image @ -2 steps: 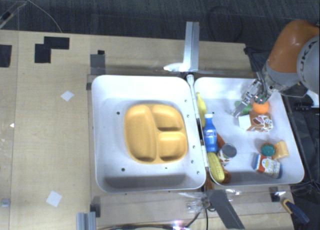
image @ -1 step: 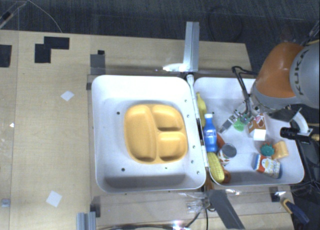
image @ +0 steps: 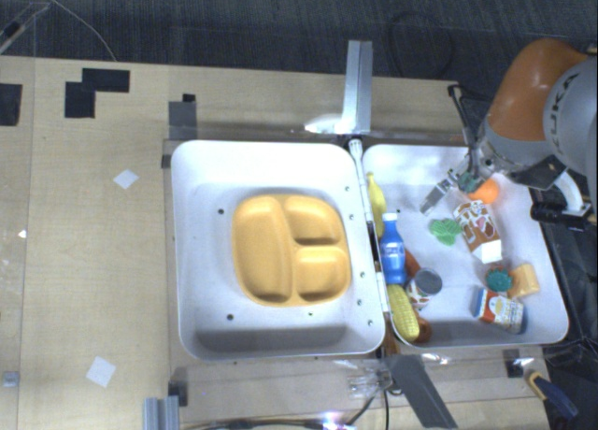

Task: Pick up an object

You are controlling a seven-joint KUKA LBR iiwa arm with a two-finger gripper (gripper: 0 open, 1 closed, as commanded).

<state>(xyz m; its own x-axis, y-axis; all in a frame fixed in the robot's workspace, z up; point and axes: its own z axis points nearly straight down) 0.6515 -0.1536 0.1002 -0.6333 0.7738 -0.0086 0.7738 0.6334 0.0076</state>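
Note:
My gripper (image: 447, 191) hangs over the upper middle of the right bin (image: 411, 162), open, with nothing between its fingers. One grey finger (image: 432, 199) points down-left toward a small green object (image: 446, 229) just below it. An orange ball-like object (image: 485, 190) lies right beside the gripper, and a brown-and-white carton (image: 477, 223) lies below that. A blue bottle (image: 392, 252) stands along the bin's left wall, with a yellow banana (image: 376, 198) above it and a corn cob (image: 402, 312) below.
The left bin (image: 201, 232) holds a yellow divided tray (image: 290, 249). The right bin's lower part has a grey round lid (image: 427, 281), a teal piece (image: 498, 279), a yellow block (image: 526, 279) and a small juice box (image: 499, 310). A metal post (image: 359, 87) stands behind the bins.

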